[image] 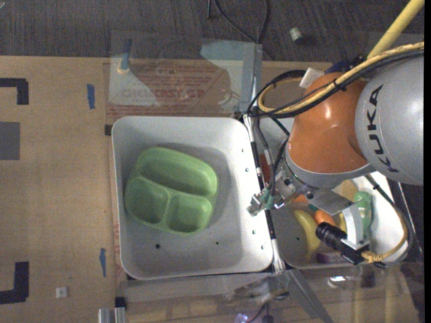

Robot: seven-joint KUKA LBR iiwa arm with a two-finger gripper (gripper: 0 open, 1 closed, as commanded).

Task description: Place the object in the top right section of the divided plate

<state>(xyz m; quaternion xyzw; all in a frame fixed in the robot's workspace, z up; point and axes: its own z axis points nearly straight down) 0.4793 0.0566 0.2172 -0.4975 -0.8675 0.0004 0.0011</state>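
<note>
arm hanging over the bin divide, plate waiting

camera view: the arm (350,126) is reaching in from the right, its orange band sitting above the wall that is dividing the two white bins. the gripper (264,200) is showing as a small greenish-grey tip just over that wall — whether it is wide, narrow or carrying anything i cannot tell.

the divided plate (172,190) is lying flat in the left bin (202,261), green, with one long section along its upper edge and two smaller ones below; all three are looking bare, so the top right section is probably not yet filled.

the object to be placed is likely still among the coloured things (316,224) in the right bin (394,227) — yellow, orange and green pieces partly hidden under the wrist, so i am not naming which one it is.
</note>
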